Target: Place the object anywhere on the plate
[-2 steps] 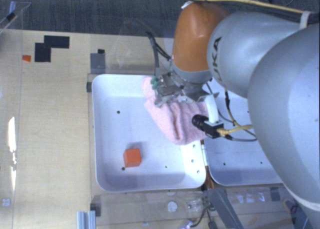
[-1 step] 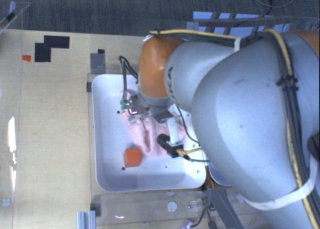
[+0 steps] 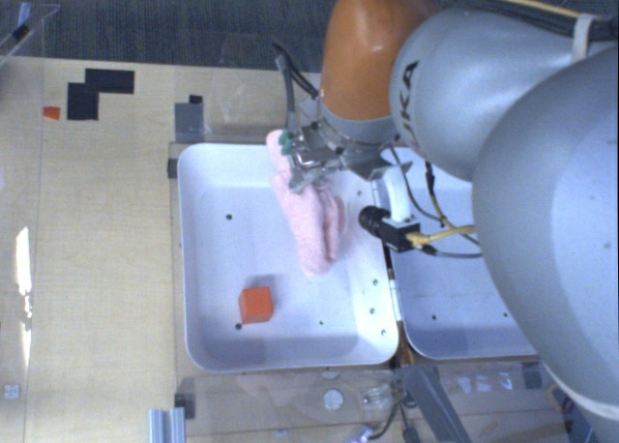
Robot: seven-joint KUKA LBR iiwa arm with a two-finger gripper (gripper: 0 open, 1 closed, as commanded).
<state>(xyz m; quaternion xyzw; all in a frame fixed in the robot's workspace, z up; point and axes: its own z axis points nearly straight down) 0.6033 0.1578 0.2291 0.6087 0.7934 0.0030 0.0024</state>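
Tool [image 3: 308, 162] above left bin, pink cloth [image 3: 311, 214] hanging from it

Tool: at the arm's wrist, over the upper middle of the left bin [image 3: 208, 238]; its fingers look pinched on the top end of the cloth, though the clutter there keeps this from being certain. Cloth: pink, soft and limp, judged light; droops in a long fold toward the bin floor, so it will sway and trail, and is best held by the bunched top. Block [image 3: 256, 305]: small, orange, on the bin floor near the front wall, well apart from the cloth. Right bin [image 3: 455, 330]: just beside, a shared rim between. No plate can be made out. Open floor lies left of the cloth
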